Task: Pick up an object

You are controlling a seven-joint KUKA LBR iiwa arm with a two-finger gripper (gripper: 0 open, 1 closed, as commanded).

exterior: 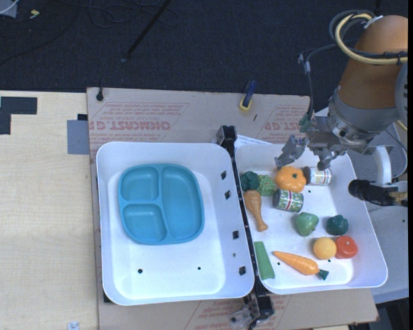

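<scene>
The small orange pumpkin (pixel 290 178) sits in your right bin (pixel 372 253), beside a tin can (pixel 288 200); your gripper (pixel 308 155) hovers just above it, fingers spread, gripping nothing.

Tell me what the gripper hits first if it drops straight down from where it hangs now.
Probably the small orange pumpkin, which lies between and just below the open gripper fingers. The little jar beside it is close too; depth is hard to judge from this slanted view.

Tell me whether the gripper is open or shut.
Open: the gripper has its two fingers spread apart above the right bin, with nothing between them.
</scene>
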